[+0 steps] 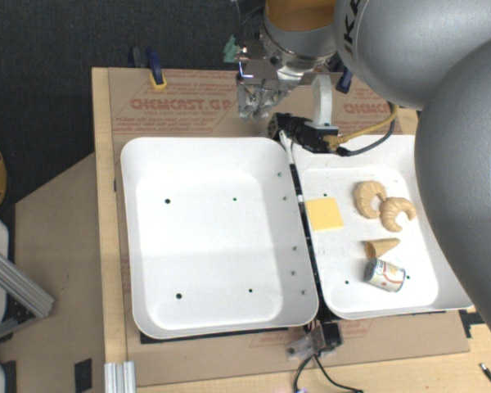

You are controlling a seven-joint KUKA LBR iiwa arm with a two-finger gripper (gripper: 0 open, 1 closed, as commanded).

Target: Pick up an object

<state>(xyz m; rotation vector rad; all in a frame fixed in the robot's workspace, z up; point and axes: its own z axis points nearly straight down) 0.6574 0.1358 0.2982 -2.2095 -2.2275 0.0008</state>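
The gripper hangs beyond the bins' far edge, holding nothing; whether it's spread I cannot tell. Approach stage: it must descend toward the right bin, perhaps the cheese slice.

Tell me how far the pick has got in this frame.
Nothing looks picked yet. The yellow cheese slice, two croissants, cone and small can all lie in the right bin. The gripper sits beyond the bins' far edge. The whole grasp remains.
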